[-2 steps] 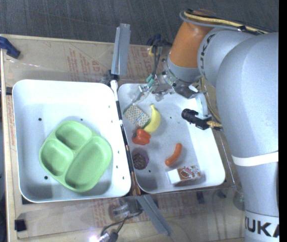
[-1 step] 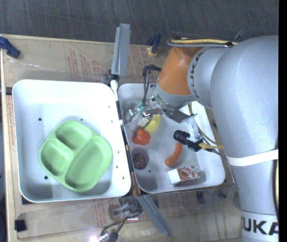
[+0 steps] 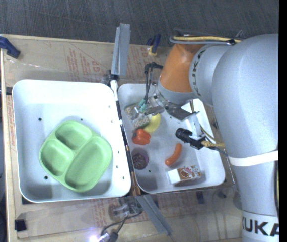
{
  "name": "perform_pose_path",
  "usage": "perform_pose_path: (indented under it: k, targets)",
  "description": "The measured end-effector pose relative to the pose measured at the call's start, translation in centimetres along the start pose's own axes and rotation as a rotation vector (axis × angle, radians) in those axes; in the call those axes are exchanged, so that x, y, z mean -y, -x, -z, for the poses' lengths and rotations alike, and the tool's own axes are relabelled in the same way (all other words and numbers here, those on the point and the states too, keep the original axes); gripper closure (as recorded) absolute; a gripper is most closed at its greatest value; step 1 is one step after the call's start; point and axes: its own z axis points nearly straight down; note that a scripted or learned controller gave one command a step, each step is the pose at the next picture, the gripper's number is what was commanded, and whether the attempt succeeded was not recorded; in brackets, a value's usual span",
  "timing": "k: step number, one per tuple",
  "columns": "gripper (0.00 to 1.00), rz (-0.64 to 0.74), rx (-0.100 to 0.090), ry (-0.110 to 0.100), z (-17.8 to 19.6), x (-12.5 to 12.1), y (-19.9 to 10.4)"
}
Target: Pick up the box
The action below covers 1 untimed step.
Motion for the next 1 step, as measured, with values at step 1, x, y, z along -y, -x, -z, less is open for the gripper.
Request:
perform_pose_path:
  k: [1]
  targets:
    - [0.00, 0.000, 0.000, 0.000, 0.00, 0.00, -0.01]
